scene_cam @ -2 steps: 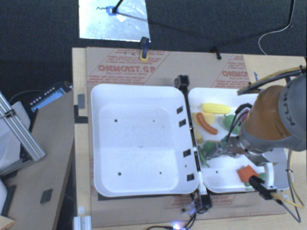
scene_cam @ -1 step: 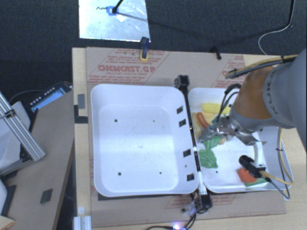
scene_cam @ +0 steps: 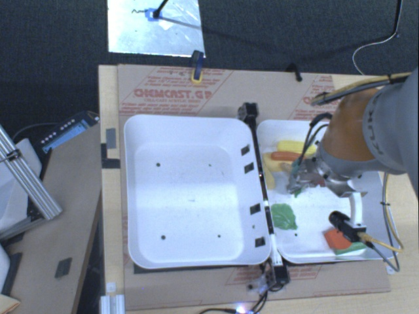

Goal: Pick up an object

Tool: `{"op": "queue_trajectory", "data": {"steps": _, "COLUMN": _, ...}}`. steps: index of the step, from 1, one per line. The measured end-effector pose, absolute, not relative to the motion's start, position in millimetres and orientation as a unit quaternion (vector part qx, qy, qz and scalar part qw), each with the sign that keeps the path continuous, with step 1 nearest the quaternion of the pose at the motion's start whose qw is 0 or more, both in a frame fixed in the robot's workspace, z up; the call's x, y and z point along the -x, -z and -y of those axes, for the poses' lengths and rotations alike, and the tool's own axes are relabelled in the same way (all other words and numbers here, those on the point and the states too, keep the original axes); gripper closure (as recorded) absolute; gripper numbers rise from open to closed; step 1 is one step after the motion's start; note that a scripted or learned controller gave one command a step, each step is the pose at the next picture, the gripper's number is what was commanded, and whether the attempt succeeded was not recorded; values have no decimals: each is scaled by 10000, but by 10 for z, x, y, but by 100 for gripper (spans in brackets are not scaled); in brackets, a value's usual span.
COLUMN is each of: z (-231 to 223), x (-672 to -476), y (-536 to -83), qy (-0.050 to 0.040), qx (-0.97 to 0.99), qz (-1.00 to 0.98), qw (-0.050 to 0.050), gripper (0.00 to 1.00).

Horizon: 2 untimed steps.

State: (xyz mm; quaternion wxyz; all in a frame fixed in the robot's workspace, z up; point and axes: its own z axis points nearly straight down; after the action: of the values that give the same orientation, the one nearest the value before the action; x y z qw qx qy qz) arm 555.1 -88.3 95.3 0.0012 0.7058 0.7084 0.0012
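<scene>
In the camera view, the pincer (scene_cam: pixel 296 183) hangs low in the right bin (scene_cam: pixel 308 250), just above a green piece (scene_cam: pixel 284 216); whether it is clenched I cannot tell. The piece looks light and soft, probably best taken across its narrow middle.

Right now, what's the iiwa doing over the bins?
The arm reaches in from the right, and its gripper is low over the right bin, in the upper half. Just beside it lie a yellow item and an orange-red one. A green object sits lower in that bin, and a red-orange one with a green piece is in its lower right corner. Nothing is visibly gripped yet. The left bin is not being worked.
</scene>
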Motion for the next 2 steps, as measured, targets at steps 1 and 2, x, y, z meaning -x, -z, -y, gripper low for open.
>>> {"op": "queue_trajectory", "data": {"steps": 1, "z": 883, "x": -5550, "y": -949, "qy": -11, "qx": -7059, "qz": -7083, "qw": 10, "gripper": 0}}
{"op": "queue_trajectory", "data": {"steps": 2, "z": 1060, "x": -5737, "y": -844, "qy": -10, "qx": -7068, "qz": -7074, "qw": 12, "gripper": 0}}
